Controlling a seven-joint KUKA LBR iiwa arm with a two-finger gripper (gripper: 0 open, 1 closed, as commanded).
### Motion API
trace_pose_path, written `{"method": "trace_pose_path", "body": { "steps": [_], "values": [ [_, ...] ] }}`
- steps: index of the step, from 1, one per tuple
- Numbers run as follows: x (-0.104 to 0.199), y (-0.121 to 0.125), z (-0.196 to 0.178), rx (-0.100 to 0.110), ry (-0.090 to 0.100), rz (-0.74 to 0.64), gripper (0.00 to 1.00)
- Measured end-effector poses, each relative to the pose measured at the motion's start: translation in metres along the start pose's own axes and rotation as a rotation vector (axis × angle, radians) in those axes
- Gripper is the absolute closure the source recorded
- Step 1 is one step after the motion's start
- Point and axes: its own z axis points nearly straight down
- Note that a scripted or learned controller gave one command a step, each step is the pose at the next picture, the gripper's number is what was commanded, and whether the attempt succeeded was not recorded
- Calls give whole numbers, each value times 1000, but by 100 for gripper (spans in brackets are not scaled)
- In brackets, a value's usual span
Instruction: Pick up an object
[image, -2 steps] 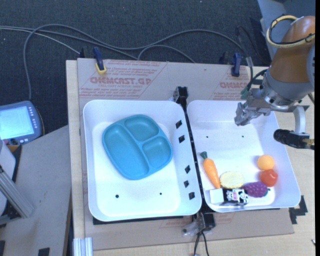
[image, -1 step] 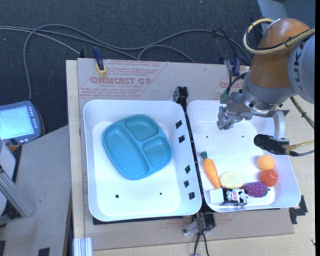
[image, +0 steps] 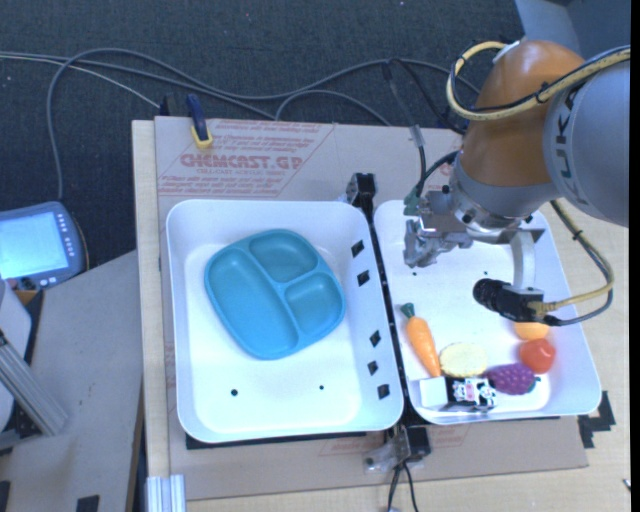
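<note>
My gripper (image: 420, 250) hangs over the upper left part of the right bin (image: 570, 400), with nothing visible between its fingers. Below it lie a carrot (image: 423, 343), a pale yellow round piece (image: 462, 358), a purple grape bunch (image: 511, 378), a red tomato (image: 537, 354) and an orange piece (image: 531, 330). A small black and white toy (image: 468, 392) sits on a white card at the bin's front edge. All of these lie toward the front of the bin, apart from the gripper.
The left bin (image: 190, 300) holds a blue divided plate (image: 274, 292). A black divider with clips (image: 372, 300) runs between the bins. Cables and a blue-handled tool (image: 198, 118) lie behind the bench, and a small screen (image: 35, 245) stands at the far left.
</note>
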Motion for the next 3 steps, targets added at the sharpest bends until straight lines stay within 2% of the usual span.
{"method": "trace_pose_path", "body": {
  "steps": [2,3],
  "values": [
    [91,-40,-2,1,0,0,100],
    [88,-39,-2,0,-2,5,0]
  ]
}}
